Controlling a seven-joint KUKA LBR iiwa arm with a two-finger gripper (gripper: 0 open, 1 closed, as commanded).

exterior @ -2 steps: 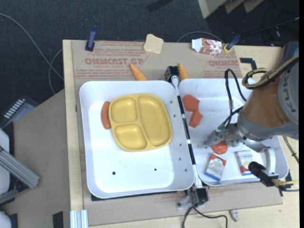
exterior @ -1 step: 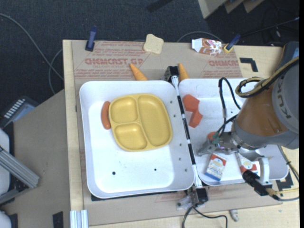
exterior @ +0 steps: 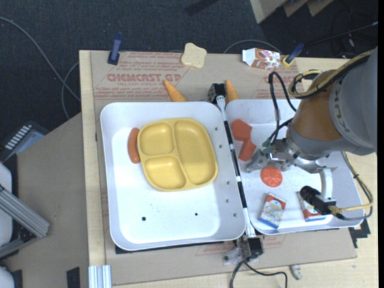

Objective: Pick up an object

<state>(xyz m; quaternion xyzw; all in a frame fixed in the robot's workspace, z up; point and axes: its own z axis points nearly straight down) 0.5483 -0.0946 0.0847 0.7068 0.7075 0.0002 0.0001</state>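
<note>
My gripper [exterior: 268, 159] hangs above the small red tomato [exterior: 272, 176]; grip state unclear. Light, smooth, round — I'd pinch across its middle.

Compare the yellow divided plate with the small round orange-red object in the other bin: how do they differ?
The yellow divided plate is much larger than the round orange-red object. The plate is pale yellow with three compartments; the round object is one plain disc-like shape. The plate lies in the left bin, away from the tool; the round object lies in the right bin, just beside the tool. Both rest on a bin floor.

Tray [exterior: 177, 154] in left bin [exterior: 120, 179]
</note>
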